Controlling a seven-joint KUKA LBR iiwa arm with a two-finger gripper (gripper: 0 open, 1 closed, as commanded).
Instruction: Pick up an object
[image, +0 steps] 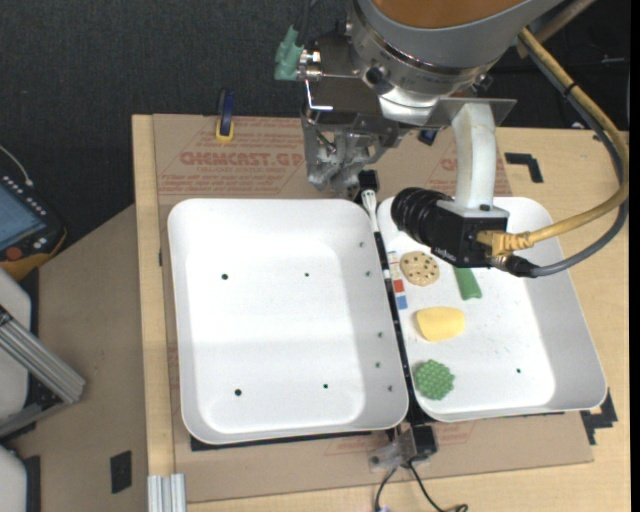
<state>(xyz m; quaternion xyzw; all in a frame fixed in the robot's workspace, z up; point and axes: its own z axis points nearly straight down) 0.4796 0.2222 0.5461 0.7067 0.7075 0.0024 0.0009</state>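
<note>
At the bottom of the frame, a small black clamp (415, 442) grips the near edge where two shallow white bins meet on a brown cardboard-covered bench (250, 150). The left bin (200, 400) fills the centre of the frame, its floor marked by four dark dots. In the right bin (560, 340), nearest the camera, a knobbly green ball (434, 378) lies close to the dividing rims; just above it sits a pale yellow lump (440, 323), then a round tan cookie (419, 268) dotted with dark specks, with a green stick (468, 282) just to its right (partly covered by the black cylinder above it). A small red-and-blue piece (400, 292) lies beside the divider, left of the cookie.

Farther back, a black cylindrical unit (440, 225) with a gold-coloured cable (570, 222) hangs over the upper part of the right bin. The gripper (340, 160) is poised at the upper centre of the frame, over the cardboard just beyond the left bin's far rim; whether its jaws are open or closed cannot be told, and nothing is seen between them. The grey arm (440, 30) fills the top edge.
</note>
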